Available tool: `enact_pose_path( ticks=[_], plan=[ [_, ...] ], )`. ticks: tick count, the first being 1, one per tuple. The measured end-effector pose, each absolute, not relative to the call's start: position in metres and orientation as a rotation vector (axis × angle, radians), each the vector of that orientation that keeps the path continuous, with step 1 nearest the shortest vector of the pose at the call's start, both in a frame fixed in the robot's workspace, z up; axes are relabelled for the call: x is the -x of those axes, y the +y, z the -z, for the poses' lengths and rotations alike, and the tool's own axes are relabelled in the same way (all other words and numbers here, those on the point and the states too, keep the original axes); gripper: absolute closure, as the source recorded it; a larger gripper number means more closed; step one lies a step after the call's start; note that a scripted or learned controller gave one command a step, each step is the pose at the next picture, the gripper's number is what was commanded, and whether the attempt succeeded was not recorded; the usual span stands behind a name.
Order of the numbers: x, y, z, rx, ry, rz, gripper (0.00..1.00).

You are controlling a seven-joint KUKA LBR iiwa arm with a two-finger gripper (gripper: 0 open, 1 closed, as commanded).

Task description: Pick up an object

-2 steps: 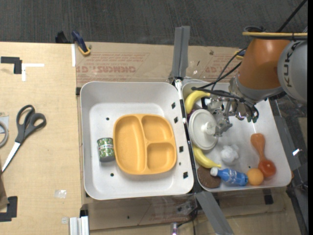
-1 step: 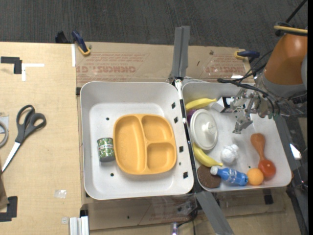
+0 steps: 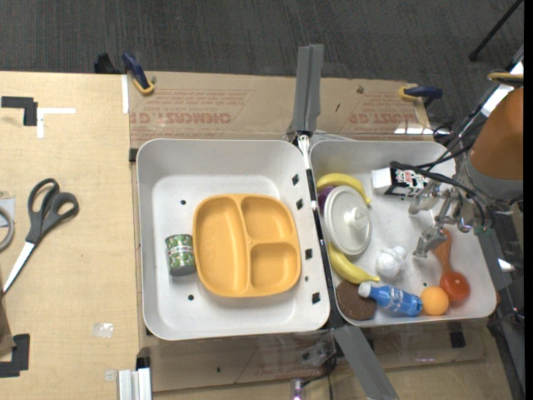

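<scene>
My gripper (image 3: pixel 421 227) hangs over the right part of the right bin (image 3: pixel 479 311), reaching in from the right. It stands open, with nothing between its fingers. Just below and to its right lies an orange spoon (image 3: pixel 450 275). A small white object (image 3: pixel 389 262) sits to the gripper's lower left. Further left, a white domed lid (image 3: pixel 348 221) rests beside a purple item (image 3: pixel 324 197). One banana (image 3: pixel 341 182) curves above the lid, another (image 3: pixel 347 268) below it. A white box (image 3: pixel 398 178) lies at the bin's back.
Along the right bin's front lie a blue bottle (image 3: pixel 395 299), an orange ball (image 3: pixel 434 300) and a brown disc (image 3: pixel 356 303). The left bin (image 3: pixel 154 307) holds a yellow divided plate (image 3: pixel 247 244) and a green can (image 3: pixel 179 254). Scissors (image 3: pixel 42 215) lie on the bench at left.
</scene>
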State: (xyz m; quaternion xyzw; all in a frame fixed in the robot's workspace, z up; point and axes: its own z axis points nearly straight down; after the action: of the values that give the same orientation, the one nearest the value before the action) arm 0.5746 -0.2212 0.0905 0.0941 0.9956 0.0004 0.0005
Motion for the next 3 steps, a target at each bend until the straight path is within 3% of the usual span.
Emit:
enact_pose_path(
  ticks=[1,2,3],
  plan=[
    [-0.502,-0.181,-0.092,-0.082,3.130,0.001,0.00],
    [-0.557,-0.221,-0.090,-0.169,3.135,-0.001,0.00],
    [-0.487,-0.153,-0.095,-0.340,3.097,0.001,0.00]
  ],
)
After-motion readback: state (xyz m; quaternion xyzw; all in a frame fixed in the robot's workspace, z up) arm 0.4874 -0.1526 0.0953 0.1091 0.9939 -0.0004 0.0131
